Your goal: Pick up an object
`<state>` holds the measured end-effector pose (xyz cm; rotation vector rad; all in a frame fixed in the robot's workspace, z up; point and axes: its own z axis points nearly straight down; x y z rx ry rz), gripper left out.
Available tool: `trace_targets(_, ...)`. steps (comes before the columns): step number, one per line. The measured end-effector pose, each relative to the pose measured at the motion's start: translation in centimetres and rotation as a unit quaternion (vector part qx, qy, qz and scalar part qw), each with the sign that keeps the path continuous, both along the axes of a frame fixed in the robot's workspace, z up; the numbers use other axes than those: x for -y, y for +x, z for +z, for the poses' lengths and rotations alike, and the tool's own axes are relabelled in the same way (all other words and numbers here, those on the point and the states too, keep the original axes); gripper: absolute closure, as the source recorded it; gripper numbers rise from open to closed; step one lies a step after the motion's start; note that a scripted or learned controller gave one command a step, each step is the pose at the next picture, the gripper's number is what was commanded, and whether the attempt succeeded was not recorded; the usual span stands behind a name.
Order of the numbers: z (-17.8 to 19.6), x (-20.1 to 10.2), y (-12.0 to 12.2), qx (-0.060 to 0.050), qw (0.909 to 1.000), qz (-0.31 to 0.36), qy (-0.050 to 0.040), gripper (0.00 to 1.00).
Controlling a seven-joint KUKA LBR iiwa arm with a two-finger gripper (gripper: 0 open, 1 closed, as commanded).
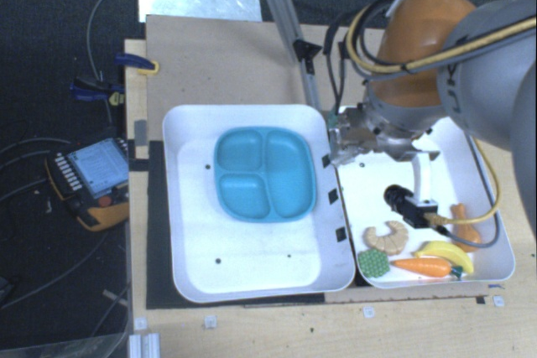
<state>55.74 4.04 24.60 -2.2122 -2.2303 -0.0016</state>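
In the camera view, the gripper [346, 142] is hanging over the far left part of the right bin [369, 197]. Whether it is standing wide or narrow, I cannot tell. The croissant [386, 237], carrot [422, 267] and banana [445, 252] are lying together at this bin's near edge, apart from the gripper. A blue plate [265, 173] is sitting in the left bin [252, 264].
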Motion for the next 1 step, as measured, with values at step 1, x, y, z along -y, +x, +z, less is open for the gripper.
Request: trace_targets(1,-0.83,-4.84,0.57,0.001,1.0,0.0,-0.0002,1.0)
